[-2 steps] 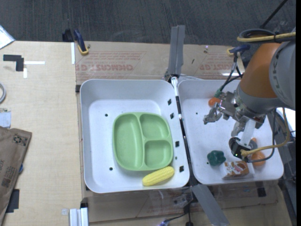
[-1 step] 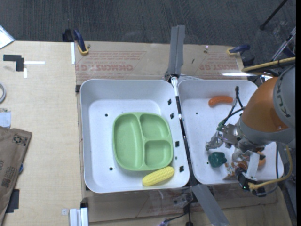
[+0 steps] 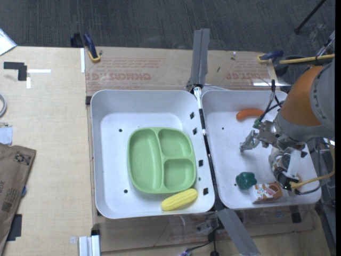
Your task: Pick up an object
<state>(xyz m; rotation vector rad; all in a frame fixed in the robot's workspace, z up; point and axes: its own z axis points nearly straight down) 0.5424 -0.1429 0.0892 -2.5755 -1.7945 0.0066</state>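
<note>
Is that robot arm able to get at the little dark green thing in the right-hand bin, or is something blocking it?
Probably yes. The dark green object lies in the open on the right bin's floor, nothing on top of it. The gripper hangs just above it in the same bin. A small packet lies close beside it.

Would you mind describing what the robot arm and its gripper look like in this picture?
The arm is grey with a broad orange band above the wrist. Its gripper is a metallic grey two-finger unit, with dark cables along the wrist and a yellowish cable looping below it.
</note>
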